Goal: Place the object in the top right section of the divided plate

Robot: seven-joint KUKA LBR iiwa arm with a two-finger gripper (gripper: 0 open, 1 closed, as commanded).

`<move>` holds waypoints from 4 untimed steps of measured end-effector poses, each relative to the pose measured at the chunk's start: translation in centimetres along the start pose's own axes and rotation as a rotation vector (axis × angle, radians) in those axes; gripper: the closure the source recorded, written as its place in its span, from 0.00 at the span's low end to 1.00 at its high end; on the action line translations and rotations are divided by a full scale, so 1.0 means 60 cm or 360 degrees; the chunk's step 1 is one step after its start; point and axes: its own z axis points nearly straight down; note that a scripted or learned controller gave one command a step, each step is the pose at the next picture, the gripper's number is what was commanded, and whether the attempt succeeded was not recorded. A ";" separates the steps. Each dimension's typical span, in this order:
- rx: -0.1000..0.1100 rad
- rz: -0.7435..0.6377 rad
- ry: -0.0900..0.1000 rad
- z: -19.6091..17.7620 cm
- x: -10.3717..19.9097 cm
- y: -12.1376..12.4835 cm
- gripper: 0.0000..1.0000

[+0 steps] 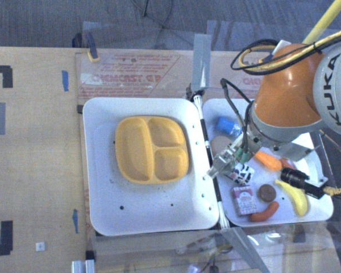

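- Dice block (244, 173), small and black and white, lies in the right bin (321, 209), just under the gripper (230, 159).
- It looks light and hard, with flat sides, so I think 2 flat sides are the best place to pinch.
- Whether the gripper is wide or narrow, I cannot tell.
- Yellow divided plate (152, 149) waits in the left bin (102, 209), well apart.
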 end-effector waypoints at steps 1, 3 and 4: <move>-0.0003 0.0311 -0.0003 0.066 -0.024 0.042 1.00; -0.0005 0.0223 -0.0004 0.041 0.035 0.104 1.00; -0.0010 -0.0978 -0.0010 -0.006 0.079 0.149 1.00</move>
